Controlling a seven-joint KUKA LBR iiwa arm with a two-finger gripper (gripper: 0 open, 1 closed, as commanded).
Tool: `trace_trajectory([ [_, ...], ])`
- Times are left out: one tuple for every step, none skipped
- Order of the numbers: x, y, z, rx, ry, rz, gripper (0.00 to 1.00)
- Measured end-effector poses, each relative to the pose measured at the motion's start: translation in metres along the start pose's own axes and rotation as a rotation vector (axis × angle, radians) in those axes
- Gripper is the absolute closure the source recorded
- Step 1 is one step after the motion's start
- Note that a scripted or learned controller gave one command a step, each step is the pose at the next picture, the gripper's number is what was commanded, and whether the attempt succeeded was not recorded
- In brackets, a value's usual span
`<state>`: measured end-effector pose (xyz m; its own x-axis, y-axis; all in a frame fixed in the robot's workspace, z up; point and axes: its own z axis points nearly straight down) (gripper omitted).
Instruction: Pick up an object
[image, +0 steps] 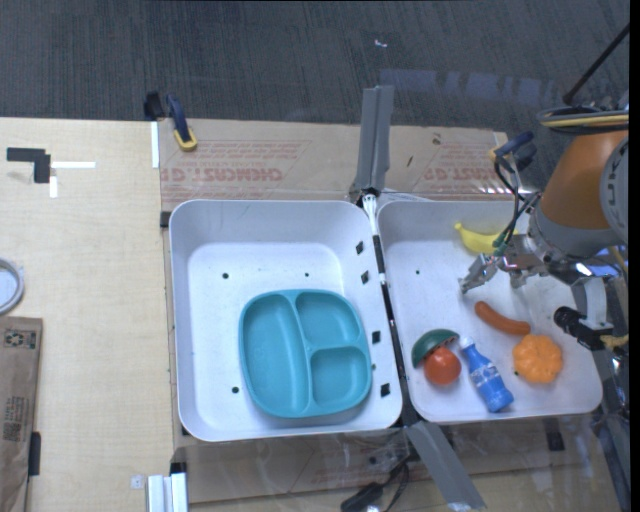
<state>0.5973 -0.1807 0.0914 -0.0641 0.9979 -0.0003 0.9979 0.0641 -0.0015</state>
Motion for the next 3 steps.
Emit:
trace_trajectory([
  [0.020, -0.052, 0.000, 0.000, 0.000, -0.013, 0.00],
  [0.018, -0.053, -0.009, -0.001, -0.001, -0.007, 1.00],
  [0.097, -0.052, -0.131, 0.001, -0.001, 0.168, 1.00],
])
